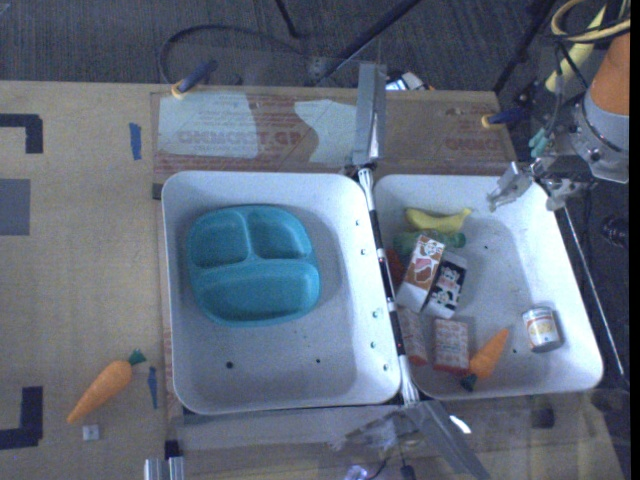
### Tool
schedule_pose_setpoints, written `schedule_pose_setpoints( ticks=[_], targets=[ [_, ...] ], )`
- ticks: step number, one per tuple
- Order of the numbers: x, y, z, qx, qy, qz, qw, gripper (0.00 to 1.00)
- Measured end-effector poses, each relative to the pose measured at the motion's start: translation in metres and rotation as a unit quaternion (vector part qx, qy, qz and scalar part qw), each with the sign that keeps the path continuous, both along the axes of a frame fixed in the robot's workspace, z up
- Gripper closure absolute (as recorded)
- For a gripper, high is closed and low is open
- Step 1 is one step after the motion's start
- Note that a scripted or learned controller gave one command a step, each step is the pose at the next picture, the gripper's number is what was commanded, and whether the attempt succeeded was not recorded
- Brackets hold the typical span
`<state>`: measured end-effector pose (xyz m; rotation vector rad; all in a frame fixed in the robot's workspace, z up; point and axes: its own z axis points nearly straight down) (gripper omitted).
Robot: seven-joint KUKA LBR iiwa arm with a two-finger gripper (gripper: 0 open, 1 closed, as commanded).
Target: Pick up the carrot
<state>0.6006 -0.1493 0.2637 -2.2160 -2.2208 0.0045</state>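
Gripper (528,190) poised above far right corner of right bin (585,368), fingers (503,194) spread wide, nothing between them.

Carrot (489,352) lying at near edge of right bin, well apart from gripper, toward the camera and slightly left; long axis slanted, green top at the bin's near rim, orange tip aimed toward small can (541,328). Second carrot (100,390) out on bench, well left of right bin. Likely calls for a long reach across the bin, wrist turned to close across that slant.
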Motion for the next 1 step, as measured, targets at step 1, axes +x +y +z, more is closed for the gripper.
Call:
schedule_pose_setpoints(
  ticks=[1],
  targets=[
    [-0.0596,-0.0575,-0.0952,-0.0006,0.002,-0.243,0.9701,0.0]
  ],
)
